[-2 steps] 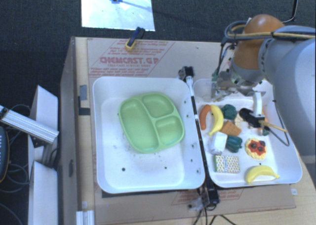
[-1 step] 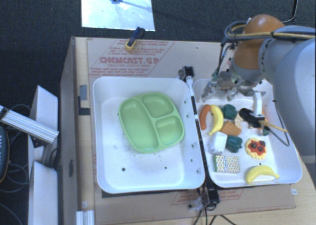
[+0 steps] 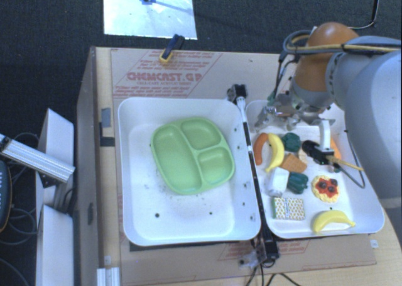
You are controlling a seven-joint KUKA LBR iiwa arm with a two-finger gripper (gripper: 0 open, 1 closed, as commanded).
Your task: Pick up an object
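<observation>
The right bin holds several toy foods. Among them are a yellow banana, an orange carrot and a dark green piece. There is also a tan wedge, a white cup and a second dark green piece. Nearer the front lie a round pizza piece, a checkered cracker and a second banana. My gripper hangs low over the far left corner of this bin, just beyond the carrot and banana. Nothing shows between its fingers.
The left bin holds a light green divided plate. A black divider rail runs between the two bins. The grey arm covers the right bin's far right side.
</observation>
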